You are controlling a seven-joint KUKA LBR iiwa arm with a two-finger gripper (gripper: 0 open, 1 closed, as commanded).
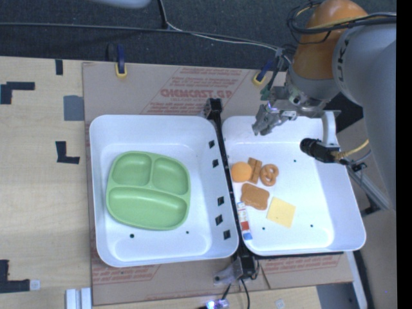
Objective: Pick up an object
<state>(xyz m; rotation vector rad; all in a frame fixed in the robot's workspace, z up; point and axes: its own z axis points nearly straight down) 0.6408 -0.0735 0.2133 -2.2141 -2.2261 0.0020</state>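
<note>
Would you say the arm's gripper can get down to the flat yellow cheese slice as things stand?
Probably yes: the flat yellow cheese slice lies uncovered in the right white bin, apart from the other food, and the gripper hangs above that bin.

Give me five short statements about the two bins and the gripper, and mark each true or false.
1. The green divided plate lies in the left bin. True.
2. The pretzel sits on the green divided plate. False: it lies in the right bin, beside the orange round piece.
3. The yellow cheese slice lies in the right bin. True.
4. The gripper hangs over the left bin. False: it is over the far part of the right bin.
5. The gripper holds the brown toast piece. False: that piece lies on the bin floor, apart from the gripper.
</note>
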